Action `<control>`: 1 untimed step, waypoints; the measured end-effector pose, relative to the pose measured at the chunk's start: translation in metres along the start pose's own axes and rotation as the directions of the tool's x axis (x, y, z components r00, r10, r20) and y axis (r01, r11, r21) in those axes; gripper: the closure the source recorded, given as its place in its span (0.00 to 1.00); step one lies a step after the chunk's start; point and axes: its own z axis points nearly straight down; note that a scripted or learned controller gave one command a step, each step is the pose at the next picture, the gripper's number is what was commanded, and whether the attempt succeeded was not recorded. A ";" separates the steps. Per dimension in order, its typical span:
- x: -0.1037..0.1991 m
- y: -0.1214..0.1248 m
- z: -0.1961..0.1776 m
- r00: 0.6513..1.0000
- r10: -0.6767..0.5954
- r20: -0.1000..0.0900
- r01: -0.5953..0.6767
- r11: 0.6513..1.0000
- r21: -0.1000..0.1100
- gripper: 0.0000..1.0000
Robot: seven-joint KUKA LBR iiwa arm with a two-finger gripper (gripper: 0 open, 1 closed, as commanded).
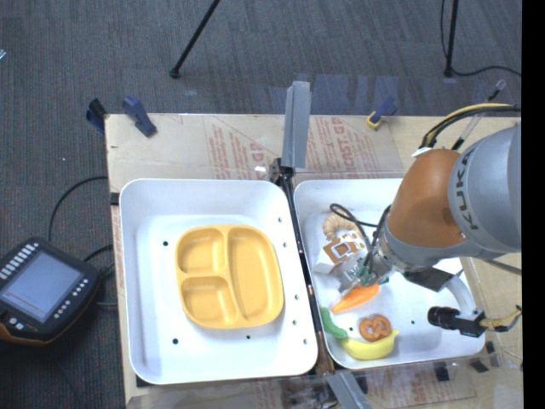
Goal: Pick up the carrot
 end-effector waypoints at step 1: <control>0.000 0.000 0.000 1.000 0.001 0.000 -0.001 1.000 0.001 0.00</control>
